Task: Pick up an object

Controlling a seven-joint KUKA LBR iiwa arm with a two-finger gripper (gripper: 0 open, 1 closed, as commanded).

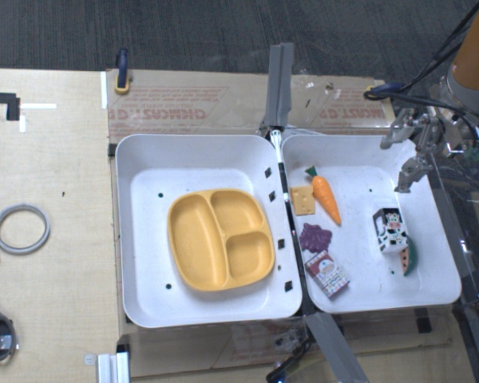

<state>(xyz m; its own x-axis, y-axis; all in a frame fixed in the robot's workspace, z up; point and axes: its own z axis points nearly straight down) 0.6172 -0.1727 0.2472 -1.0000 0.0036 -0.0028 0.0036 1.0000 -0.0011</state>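
Claw (407,174) sits over the right bin's (359,298) far corner; can't tell its state from here, nothing's in it. I'd go for the carrot (326,199) near the divider: probably light, stiff, slick plastic, so pinch mid-body.

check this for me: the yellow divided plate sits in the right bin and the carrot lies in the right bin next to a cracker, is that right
Not quite. The camera view shows the yellow divided plate in the left bin, not the right one. The rest holds: the carrot lies in the right bin next to the cracker.
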